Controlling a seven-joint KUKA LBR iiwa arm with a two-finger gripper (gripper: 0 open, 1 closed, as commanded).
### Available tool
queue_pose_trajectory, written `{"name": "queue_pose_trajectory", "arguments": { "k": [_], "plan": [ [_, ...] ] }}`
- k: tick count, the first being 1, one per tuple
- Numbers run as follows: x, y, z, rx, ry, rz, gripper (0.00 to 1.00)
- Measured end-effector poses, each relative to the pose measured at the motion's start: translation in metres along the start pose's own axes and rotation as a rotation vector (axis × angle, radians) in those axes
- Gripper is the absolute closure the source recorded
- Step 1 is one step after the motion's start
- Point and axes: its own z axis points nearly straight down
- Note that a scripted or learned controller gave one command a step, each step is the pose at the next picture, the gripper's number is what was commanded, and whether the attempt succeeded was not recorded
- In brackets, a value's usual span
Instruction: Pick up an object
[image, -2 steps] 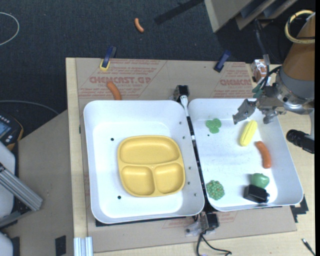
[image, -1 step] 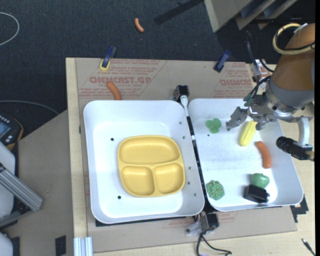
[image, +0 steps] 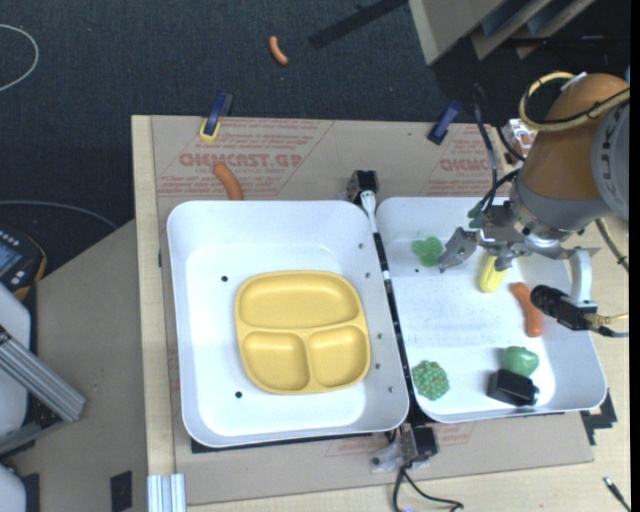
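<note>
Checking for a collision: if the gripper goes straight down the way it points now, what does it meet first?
Probably the yellow piece, right under the gripper in the right bin. The green piece lies just to its left. Depth is hard to judge from this slanted view.

Bright even overhead light; white bins (image: 190, 300) near glare; soft shadows; slight blur, perhaps compression.

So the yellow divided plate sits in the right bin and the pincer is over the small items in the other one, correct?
Not quite. The camera view shows the yellow divided plate in the left bin, not the right. The pincer is over the small items in the right bin, near the yellow piece.
</note>
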Motion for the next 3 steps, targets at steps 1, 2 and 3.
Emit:
{"name": "queue_pose_trajectory", "arguments": {
  "k": [1,2,3],
  "plan": [
    [-0.003,-0.01,0.051,0.001,0.0,0.001,0.0],
    [-0.002,-0.011,0.076,-0.001,0.0,0.0,0.0],
    [-0.003,-0.01,0.063,-0.006,-0.001,0.002,1.0]
  ]
}}
